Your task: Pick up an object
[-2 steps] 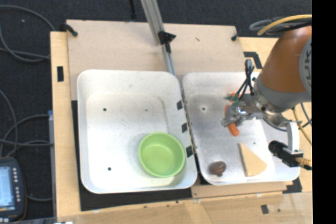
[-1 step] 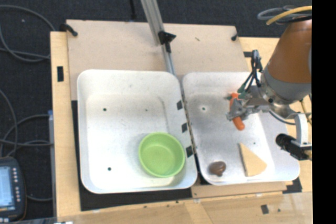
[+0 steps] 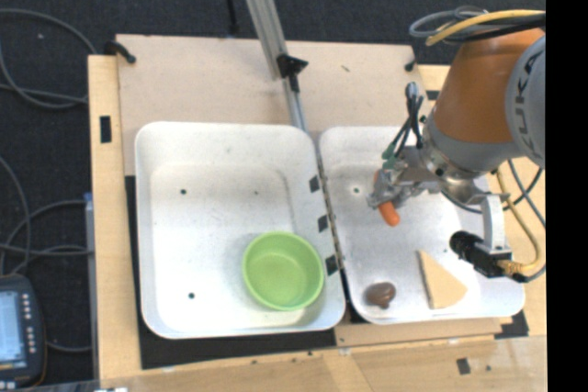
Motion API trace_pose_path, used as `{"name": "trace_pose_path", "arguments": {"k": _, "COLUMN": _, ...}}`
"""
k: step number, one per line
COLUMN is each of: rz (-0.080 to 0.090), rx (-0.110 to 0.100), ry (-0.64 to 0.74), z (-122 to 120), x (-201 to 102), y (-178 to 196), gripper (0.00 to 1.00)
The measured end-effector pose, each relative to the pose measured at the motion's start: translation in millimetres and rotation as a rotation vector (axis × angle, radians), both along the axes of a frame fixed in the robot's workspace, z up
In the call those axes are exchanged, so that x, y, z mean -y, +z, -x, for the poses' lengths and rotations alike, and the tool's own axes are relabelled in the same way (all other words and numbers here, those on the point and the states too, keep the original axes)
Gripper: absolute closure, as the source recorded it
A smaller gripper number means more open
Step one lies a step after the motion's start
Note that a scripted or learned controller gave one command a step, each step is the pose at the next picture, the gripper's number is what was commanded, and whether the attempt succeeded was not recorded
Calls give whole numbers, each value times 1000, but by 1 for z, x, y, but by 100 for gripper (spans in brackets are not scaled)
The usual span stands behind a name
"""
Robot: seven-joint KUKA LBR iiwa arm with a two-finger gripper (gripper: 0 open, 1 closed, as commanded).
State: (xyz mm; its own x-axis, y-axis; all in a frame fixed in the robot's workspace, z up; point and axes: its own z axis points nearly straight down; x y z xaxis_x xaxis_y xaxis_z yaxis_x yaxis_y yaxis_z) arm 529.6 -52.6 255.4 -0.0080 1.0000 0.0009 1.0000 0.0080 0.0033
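**Grasp on the orange piece looks marginal**

We see the gripper (image 3: 390, 197) over the right bin (image 3: 354, 151), mid-bin toward its left wall. A small orange object (image 3: 391, 215) pokes out below the fingertips; we cannot tell whether the fingers are clamped on it or just touching. Risk: a shallow tip pinch slips on lift. The wedge (image 3: 441, 282) and brown lump (image 3: 380, 294) sit near the front edge, the green bowl (image 3: 282, 269) in the left bin (image 3: 184, 161).

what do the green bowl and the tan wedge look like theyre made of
Green bowl: probably plastic, with an even lime colour, smooth matte walls and a thin rim. Tan wedge: possibly wood or foam, with a flat, dull, uniformly beige face; the view leaves it open.
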Motion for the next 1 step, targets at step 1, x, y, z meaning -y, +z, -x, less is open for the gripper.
{"name": "trace_pose_path", "arguments": {"k": 1, "rz": 1, "rx": -3, "ry": -1, "z": 5, "x": -52, "y": -13, "gripper": 100}}
